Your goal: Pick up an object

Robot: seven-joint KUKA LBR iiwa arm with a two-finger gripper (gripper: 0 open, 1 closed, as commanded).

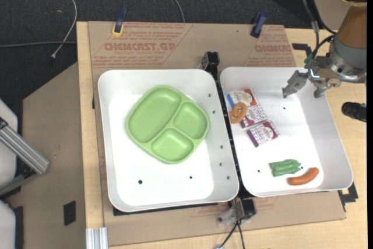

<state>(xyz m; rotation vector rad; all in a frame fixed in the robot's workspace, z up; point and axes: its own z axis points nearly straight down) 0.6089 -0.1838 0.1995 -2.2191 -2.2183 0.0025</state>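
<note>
Two white bins sit side by side, and I see my gripper (307,86) spread empty over the right bin's (335,125) far corner, well apart from the packets (254,118), so descending here I'd likely close on bare plastic.

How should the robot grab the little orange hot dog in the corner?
Probably across the middle of the orange hot dog, coming straight down from above. It is long and thin and lies flat, slanted, near the right bin's front rim. The green toy sits right beside it, so the fingers need care on that side.
</note>
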